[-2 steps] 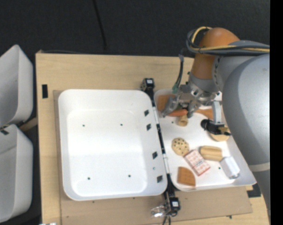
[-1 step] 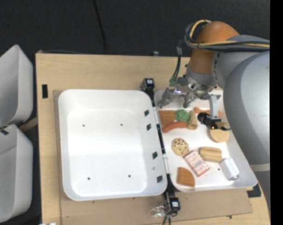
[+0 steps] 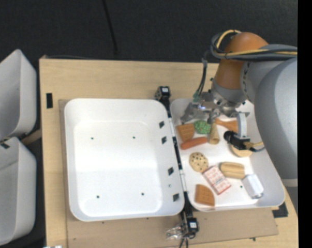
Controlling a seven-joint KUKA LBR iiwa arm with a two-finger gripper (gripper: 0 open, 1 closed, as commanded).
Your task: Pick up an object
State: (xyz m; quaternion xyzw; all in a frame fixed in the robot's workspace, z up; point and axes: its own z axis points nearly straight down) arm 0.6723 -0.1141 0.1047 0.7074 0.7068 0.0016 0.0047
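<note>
Camera view | claw [image 3: 201,119] low over green object [image 3: 202,126], grip cannot be told | red-white packet [image 3: 216,180]: print unreadable

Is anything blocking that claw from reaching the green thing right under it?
Nothing visible does. The gripper hangs just above the bumpy green item in the right white bin, though other items press close around it.

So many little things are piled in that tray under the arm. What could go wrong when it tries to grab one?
The gripper sits low over a tight cluster: a green piece, an orange block and a sausage lie crowded together. It might catch two things at once or nudge the neighbours aside and come up with nothing. The cluster also lies near the right bin wall, so a finger might bump it.
</note>
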